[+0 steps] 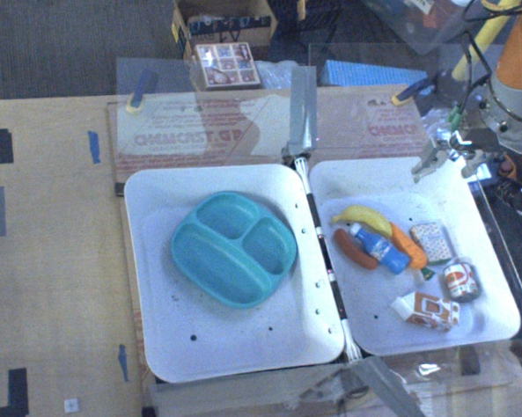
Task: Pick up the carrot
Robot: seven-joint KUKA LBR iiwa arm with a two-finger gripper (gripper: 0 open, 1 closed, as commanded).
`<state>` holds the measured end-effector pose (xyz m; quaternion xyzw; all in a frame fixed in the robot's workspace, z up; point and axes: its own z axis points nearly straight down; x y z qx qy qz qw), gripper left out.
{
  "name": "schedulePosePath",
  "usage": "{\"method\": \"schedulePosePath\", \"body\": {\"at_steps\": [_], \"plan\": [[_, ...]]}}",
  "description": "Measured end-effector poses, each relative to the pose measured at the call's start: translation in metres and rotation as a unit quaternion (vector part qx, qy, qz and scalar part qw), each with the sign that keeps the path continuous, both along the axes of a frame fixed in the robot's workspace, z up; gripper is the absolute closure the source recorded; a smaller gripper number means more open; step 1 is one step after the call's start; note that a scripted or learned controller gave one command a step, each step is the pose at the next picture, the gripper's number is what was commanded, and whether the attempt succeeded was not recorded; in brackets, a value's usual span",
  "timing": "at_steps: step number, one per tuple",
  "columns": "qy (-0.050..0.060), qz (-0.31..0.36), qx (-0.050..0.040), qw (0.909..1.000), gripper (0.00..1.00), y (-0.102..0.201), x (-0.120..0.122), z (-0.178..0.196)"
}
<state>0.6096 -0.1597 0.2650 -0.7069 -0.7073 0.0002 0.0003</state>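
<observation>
Pale wooden bench [52, 260] boards run under two shallow white plastic bins, and I take the right-hand white bin [483, 234] as my landmark. Inside it, near its middle, I see the small orange carrot [408, 245] lying at a slant, touching the blue bottle with the white cap [380, 249] on its left. Left of that bottle lies a reddish-brown sausage [358, 252], and above both sits a curved yellow banana [364, 217]. Just right of the carrot is a pale patterned packet [431, 241]; below that, a small red and white can [459, 281] and a white carton with brown print [428, 311] lie toward the bin's near edge. Left of the landmark bin, the other white bin [163, 333] holds a teal divided plate [234, 248]. My metal gripper [444, 152] hangs over the landmark bin's far right corner, well apart from the carrot; the jaws look spread and hold nothing. Behind the bins lie clear plastic sheets and a cardboard box [224, 16].
</observation>
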Motion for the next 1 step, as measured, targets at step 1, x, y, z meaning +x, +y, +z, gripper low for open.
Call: {"method": "schedulePosePath", "body": {"at_steps": [1], "plan": [[-0.002,0.168,-0.0006,0.9859,0.0,0.0502,0.0167,-0.1627]]}}
